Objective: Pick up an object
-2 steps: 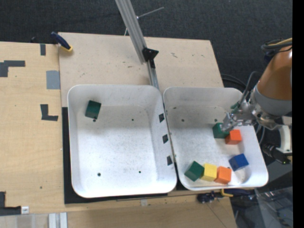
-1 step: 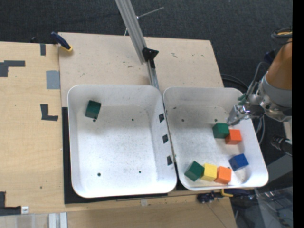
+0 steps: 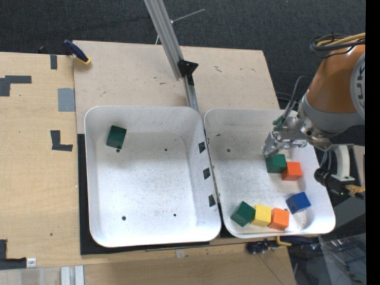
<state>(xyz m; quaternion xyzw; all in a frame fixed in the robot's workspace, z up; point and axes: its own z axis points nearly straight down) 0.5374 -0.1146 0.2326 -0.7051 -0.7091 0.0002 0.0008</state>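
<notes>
My gripper hangs low over the right bin, at its right side. Its tip is directly above a dark green block and seems to touch the block's top edge. An orange block lies against that green block on its right. A blue block sits nearer the front right corner. Along the front wall a green block, a yellow block and an orange block stand in a row. One dark green block lies alone in the left bin, at its far left.
A slanted metal rail runs from the top of the view down to the divide between the bins. The grey and orange arm fills the space right of the right bin. A blue and yellow clip lies on the bench at the back left.
</notes>
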